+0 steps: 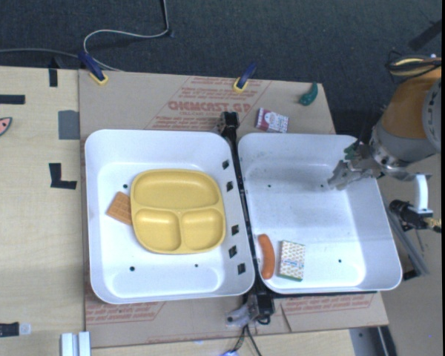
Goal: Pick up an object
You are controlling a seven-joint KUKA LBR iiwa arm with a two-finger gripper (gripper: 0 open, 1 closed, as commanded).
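A yellow three-compartment plastic tray lay in the left white bin; an orange sausage-shaped toy and a small patterned packet lay near the right white bin's front. The tool, fingers seemingly apart and empty, hovered well apart from them, so a straight descent would likely close on nothing.

The yellow divided plate covers most of a tan, waffle-like piece at its left side, so only one corner shows. The gripper is small and blurred. The print on the small packet is too fine to read.
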